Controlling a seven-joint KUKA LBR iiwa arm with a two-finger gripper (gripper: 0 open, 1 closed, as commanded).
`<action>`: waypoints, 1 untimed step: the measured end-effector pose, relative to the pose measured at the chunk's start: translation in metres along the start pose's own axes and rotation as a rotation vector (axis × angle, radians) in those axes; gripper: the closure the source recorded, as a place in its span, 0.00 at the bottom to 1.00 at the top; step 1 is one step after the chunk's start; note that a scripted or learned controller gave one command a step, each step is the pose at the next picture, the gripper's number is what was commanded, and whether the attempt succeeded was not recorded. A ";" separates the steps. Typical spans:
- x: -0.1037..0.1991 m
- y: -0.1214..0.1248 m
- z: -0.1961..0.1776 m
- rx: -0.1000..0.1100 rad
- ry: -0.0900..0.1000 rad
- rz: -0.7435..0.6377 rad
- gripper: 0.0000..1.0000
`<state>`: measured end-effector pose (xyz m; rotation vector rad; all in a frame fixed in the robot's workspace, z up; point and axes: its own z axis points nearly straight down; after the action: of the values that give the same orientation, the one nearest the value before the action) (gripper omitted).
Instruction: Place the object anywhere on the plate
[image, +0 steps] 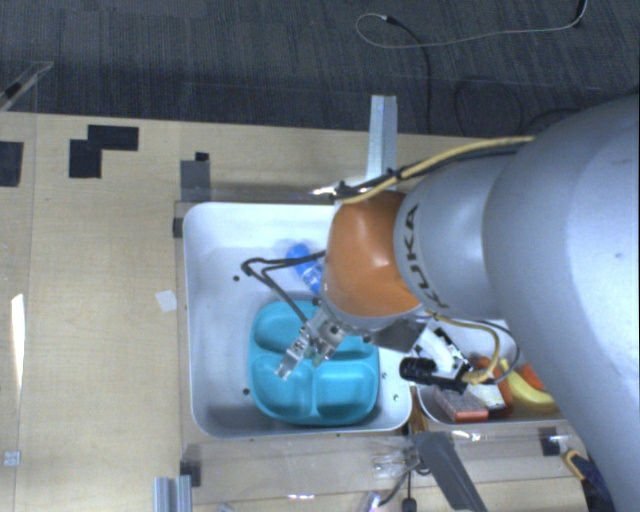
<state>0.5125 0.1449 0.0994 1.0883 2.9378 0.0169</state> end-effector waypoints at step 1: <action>0.007 0.005 -0.012 -0.001 0.018 -0.007 1.00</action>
<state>0.5098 0.1532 0.1119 1.0830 2.9577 0.0279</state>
